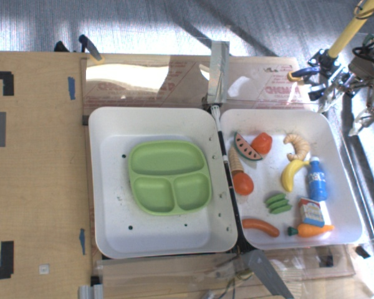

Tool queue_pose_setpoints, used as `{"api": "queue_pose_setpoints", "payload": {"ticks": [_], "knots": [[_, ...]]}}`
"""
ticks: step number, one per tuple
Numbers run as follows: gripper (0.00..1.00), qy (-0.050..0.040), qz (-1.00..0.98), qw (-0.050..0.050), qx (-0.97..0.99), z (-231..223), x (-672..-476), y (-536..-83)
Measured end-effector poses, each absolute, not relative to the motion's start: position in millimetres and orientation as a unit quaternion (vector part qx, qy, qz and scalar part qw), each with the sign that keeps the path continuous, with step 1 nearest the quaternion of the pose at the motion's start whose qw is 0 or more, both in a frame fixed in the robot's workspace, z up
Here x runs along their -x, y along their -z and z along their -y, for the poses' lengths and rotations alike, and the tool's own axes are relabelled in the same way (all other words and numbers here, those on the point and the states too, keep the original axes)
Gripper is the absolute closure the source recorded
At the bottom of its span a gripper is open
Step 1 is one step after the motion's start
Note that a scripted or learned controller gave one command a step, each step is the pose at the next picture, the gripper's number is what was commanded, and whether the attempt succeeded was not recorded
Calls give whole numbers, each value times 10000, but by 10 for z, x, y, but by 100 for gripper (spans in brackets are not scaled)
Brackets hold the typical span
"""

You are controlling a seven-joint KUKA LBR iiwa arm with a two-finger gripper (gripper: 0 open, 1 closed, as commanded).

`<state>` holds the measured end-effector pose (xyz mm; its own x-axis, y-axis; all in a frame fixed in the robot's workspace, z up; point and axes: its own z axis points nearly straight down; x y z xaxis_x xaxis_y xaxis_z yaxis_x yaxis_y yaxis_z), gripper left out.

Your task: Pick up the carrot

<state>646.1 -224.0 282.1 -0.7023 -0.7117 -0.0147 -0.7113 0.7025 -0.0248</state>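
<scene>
On your left, the left bin point(106, 167) carries a green divided plate point(169, 176) at its middle. Beside it, the right bin point(344, 167) holds the toys you see scattered: a blue bottle point(316, 179) just right of the banana point(291, 174), a red sausage point(260, 227) along the near wall, and a small carton point(313, 212). Your carrot point(308, 230) lies flat in the near right corner, just below that carton, green end pointing left toward the sausage.

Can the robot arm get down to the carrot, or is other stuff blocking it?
Probably yes. The carrot lies bare from above at the right bin's front edge. But a small carton touches it behind and the bin wall is close, so the claw has little room.
</scene>
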Motion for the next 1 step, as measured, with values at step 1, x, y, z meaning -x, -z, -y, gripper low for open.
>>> {"api": "queue_pose_setpoints", "payload": {"ticks": [1], "knots": [[0,-28,-8489,5,5285,2054,-6159,-1816]]}}
